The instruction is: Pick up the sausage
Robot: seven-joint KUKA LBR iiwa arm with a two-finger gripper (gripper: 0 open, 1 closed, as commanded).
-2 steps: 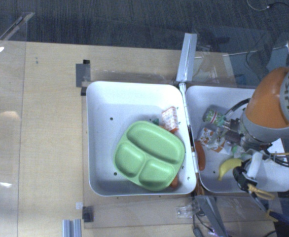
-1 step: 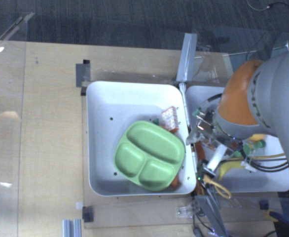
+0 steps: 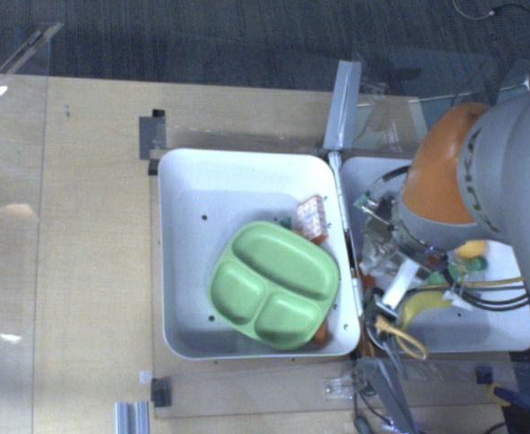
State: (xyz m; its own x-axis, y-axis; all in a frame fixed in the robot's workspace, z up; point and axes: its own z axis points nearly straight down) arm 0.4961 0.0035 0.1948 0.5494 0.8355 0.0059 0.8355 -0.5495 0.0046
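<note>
A small reddish-brown end (image 3: 322,334) pokes out from under the lower right rim of the green divided plate (image 3: 274,283) in the left bin (image 3: 184,242); it may be the sausage, and the rest is hidden. A pink-and-red striped item (image 3: 312,217) lies at the plate's upper right edge. The arm, with its orange band (image 3: 439,174), hangs over the right bin. My gripper (image 3: 390,287) points down-left at the left edge of the right bin, just across the dividing wall from the plate.
In the right bin (image 3: 509,333) lie a yellow banana (image 3: 425,304), a small yellow piece (image 3: 471,250) and a green bit, partly under the arm. Black cables run off to the right. A metal post (image 3: 342,107) stands between the bins at the back.
</note>
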